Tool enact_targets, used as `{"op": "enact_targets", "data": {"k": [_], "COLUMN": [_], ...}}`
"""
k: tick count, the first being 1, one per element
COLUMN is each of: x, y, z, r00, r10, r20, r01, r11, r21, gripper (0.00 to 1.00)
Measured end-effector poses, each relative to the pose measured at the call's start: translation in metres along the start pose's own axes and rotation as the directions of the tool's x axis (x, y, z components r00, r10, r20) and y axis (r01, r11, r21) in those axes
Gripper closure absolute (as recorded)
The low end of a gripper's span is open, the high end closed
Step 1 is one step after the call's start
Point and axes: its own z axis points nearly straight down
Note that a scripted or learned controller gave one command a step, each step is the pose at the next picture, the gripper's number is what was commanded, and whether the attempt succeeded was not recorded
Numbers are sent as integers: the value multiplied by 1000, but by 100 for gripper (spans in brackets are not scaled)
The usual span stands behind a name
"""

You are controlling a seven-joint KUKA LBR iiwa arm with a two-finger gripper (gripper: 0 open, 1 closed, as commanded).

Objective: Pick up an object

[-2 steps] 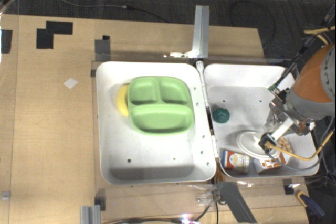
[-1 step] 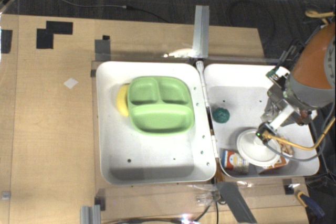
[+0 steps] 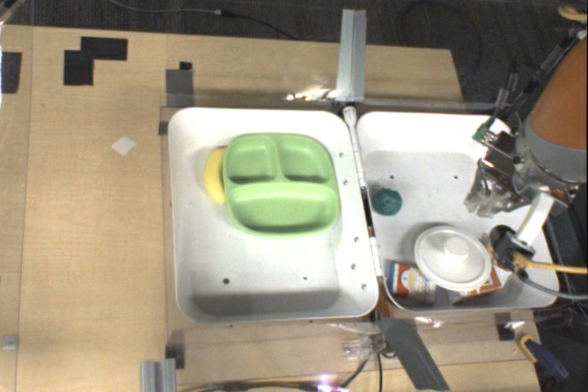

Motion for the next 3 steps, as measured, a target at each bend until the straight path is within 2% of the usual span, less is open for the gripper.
{"op": "enact_targets", "data": {"k": [1,2,3], "x": [7,7,40], "y": [19,19,-15], "z": [-38,-38,74], "r00": [992,992,988], "r10": [-129,-129,-156], "r20": [0,1,1], "r01": [129,129,156], "r11": [992,992,988], "r21": [1,1,4], "gripper": [100,0,0]}}
